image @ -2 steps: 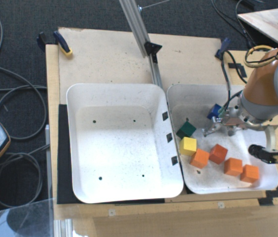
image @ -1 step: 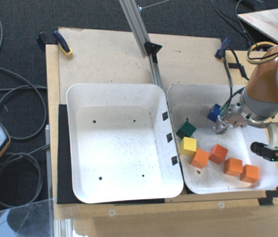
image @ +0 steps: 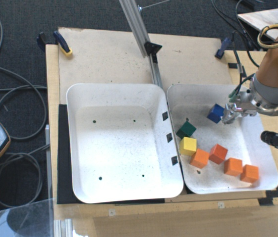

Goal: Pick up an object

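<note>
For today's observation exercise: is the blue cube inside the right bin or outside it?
Inside. The blue cube sits within the right bin, near its back, beside the end effector.

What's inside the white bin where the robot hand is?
The right bin holds seven blocks: one blue, one green, one yellow, four orange. The gripper covers the floor beneath it.
</note>
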Tool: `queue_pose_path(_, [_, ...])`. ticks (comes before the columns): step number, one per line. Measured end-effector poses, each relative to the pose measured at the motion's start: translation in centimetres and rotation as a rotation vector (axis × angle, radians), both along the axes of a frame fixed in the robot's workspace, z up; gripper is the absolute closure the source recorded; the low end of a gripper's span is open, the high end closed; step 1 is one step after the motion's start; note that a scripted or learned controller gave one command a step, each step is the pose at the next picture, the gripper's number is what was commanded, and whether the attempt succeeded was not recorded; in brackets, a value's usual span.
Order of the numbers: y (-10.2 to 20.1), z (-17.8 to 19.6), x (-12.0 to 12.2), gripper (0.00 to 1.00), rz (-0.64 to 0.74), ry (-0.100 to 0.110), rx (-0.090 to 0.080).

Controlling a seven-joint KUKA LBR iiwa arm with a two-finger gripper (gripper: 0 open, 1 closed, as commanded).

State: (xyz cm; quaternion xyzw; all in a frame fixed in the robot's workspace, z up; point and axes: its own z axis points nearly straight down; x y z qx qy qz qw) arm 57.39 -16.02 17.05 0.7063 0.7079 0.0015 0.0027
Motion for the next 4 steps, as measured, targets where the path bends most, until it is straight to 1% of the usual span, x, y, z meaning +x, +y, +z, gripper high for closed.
queue_pose_path(1, [0.9,5.5,-0.2,1.0,0.0,0.0,0.0])
queue_pose_path(2, [1.0,7.8,-0.1,1.0,0.0,0.003,0.001])
queue_pose_path(3, [6.1,8.6,2.1,1.0,0.005,0.004,0.003])
queue_pose_path(4, [11.2,7.0,4.0,1.0,0.005,0.006,0.003])
